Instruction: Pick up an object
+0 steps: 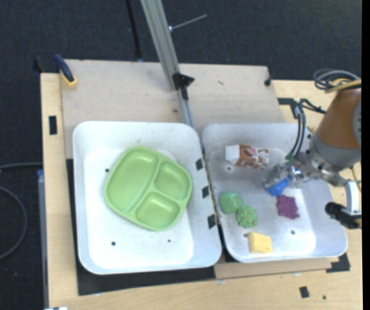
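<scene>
Right bin [323,241], white, shallow, holds 6 items. Small carton/box [247,155], white w/ red-brown print, lies on its side near bin's far edge. Blue obj [277,186] sits approx mid-bin, just under the gripper [289,174] tip; contact not clear, shape too small to tell. Purple lumpy obj [288,206] just below-right of the blue one, apart from it. Green round obj [230,201] near bin's left wall; speckled green/yellow ball [246,216] just beside it, nearly touching. Yellow wedge-ish block [259,243] lies near front edge, below the speckled ball.

Left bin [88,250] holds light-green 3-compartment plate [148,187], flat, rotated at a slant, roughly centred.
</scene>
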